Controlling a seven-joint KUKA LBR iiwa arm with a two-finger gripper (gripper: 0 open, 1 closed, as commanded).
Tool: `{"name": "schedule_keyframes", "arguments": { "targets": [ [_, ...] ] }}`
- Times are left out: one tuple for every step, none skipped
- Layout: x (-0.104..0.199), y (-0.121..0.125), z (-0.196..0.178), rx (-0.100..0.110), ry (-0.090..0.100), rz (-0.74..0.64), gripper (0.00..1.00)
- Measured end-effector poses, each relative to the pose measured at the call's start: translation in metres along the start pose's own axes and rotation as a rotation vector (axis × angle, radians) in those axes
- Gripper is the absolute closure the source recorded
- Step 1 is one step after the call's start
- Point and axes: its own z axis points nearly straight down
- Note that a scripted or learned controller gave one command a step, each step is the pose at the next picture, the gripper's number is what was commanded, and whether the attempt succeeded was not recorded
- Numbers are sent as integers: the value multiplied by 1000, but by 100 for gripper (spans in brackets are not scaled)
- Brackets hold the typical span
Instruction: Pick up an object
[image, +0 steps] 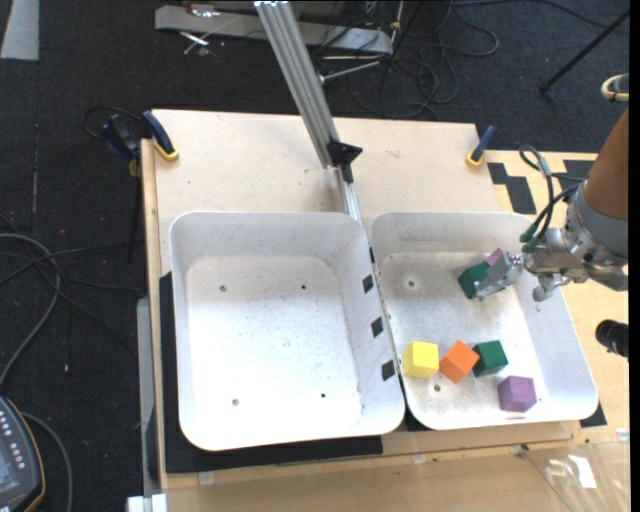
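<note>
Bench of pale board seen from above at a slant, carrying two shallow white bins side by side. The left bin has a speckled floor. The right bin holds several small blocks. Along its near side lie four close together: a yellow cube, an orange cube touching it, a dark green cube just behind the orange one, and a purple cube nearest the front rim. Farther back sit a green block with a small purple block against it. The grey arm reaches in from the right. Its gripper is low over that back pair, metal fingers right against the green block; whether they are apart or clamped on it cannot be told.
</note>
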Motion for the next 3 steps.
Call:
{"name": "schedule_keyframes", "arguments": {
  "targets": [
    [-7, -7, 149, -1, -2, 2, 0],
    [-15, -11, 159, -23, -7, -4, 0],
    [-17, -11, 162, -26, -8, -4, 0]
  ]
}}
